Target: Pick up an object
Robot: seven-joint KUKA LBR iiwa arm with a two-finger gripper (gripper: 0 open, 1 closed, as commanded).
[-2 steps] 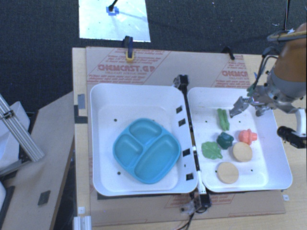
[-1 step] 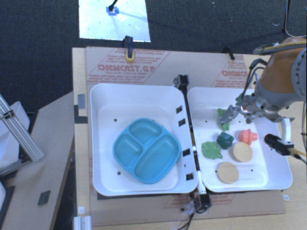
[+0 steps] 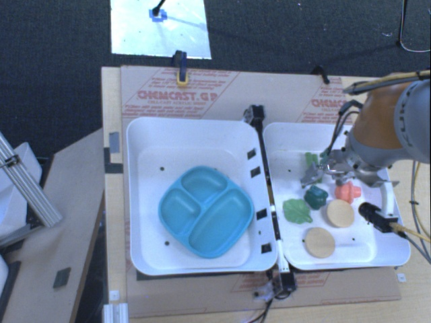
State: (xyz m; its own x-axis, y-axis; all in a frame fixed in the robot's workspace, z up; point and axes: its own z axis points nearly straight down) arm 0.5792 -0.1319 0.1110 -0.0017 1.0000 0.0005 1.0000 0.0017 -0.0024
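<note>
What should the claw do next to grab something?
Probably drop straight down a little. The claw hangs just above the dark teal toy in the right bin, with nothing visibly between its fingers, so that toy looks like the nearest pick.

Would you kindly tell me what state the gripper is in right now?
Gripper: over the right bin, just above the dark green toy; open or closed cannot be told.

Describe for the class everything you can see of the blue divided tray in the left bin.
The blue divided tray is light blue and looks like smooth plastic, a rounded square with three compartments: one small at the top, one at the left, one long at the lower right. It lies flat and turned at a slant on the floor of the left bin, near its middle and toward the front. It appears to hold nothing, and only the bin floor touches it.
</note>
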